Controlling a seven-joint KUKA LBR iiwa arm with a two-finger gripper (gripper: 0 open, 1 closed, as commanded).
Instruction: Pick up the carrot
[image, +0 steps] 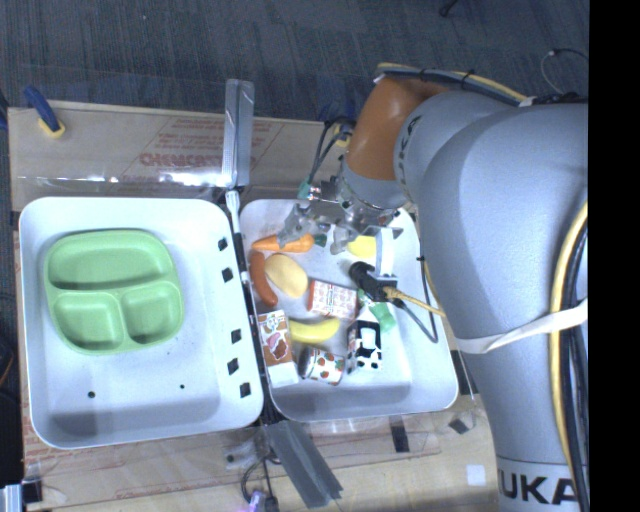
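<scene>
- My gripper (322, 222) hangs low over the far end of the right bin (430, 385), and I cannot tell from this slanted view what state it is in.
- The carrot (283, 243) lies just under and slightly to the view's left of my gripper, in the bin's far-left corner; its orange body runs roughly across the bin (left to right in the view), partly hidden by my wrist hardware.
- Whether I am touching it I cannot say.
- It looks smooth, tapered and hard, probably plastic.
- Close against it sit a rounded pale yellow piece (286, 275) and a reddish-orange sausage-like shape (262, 280), so my judgement is that a grasp across the carrot's narrow width has little room to spare.
- Nearer the view's bottom lie a banana (314, 328) and small printed cartons (274, 336).
- The left bin (60, 420) holds a green sectioned tray (112, 290), well apart.
</scene>
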